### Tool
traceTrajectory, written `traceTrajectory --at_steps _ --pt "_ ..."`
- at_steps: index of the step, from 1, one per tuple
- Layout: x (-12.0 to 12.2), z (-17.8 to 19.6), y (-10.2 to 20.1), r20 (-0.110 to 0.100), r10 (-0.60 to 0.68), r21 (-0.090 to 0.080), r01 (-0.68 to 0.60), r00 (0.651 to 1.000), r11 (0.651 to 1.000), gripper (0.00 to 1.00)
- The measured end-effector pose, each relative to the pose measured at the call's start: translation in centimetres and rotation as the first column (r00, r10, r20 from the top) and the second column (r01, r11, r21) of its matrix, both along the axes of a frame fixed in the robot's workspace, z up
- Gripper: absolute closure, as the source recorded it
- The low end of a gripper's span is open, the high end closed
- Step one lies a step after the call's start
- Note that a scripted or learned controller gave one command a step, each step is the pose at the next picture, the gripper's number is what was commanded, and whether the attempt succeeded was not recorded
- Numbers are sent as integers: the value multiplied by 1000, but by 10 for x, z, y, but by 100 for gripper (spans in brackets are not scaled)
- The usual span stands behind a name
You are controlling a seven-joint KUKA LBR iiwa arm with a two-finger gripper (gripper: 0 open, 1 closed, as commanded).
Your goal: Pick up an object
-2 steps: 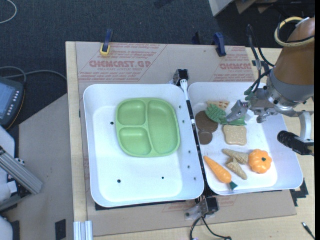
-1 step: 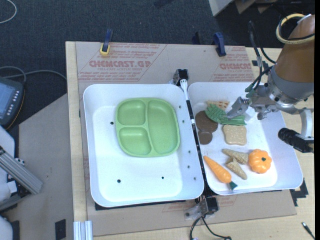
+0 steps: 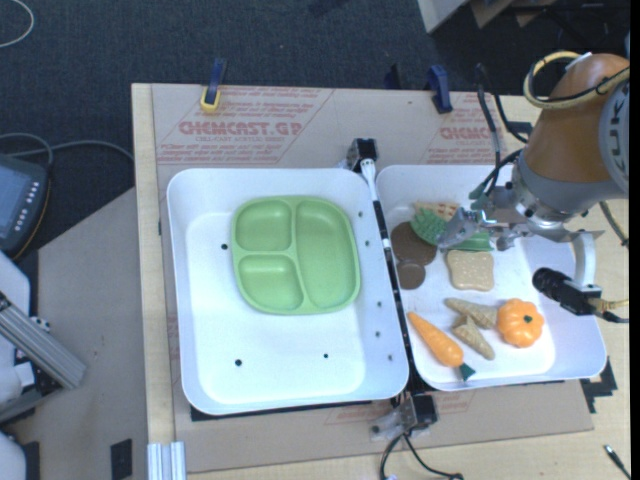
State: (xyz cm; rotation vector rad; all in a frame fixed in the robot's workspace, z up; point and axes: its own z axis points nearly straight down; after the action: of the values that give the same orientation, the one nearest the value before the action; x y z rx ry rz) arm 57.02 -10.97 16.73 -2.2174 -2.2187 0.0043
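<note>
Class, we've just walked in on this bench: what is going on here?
A grey and orange robot arm reaches in from the right, its claw low over the right bin, near a green leafy item and a slice of bread. A carrot, a small pumpkin and brown discs also lie there. The left bin holds a green divided plate. Nothing is visibly lifted yet.
</note>
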Motion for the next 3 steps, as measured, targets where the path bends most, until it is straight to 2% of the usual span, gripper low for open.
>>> traceTrajectory --at_steps 2,3 --pt "3 -83 -2 5 0 -2 1 1000 1000 0" --pt "5 -68 -3 14 -2 -6 2 1000 1000 100"
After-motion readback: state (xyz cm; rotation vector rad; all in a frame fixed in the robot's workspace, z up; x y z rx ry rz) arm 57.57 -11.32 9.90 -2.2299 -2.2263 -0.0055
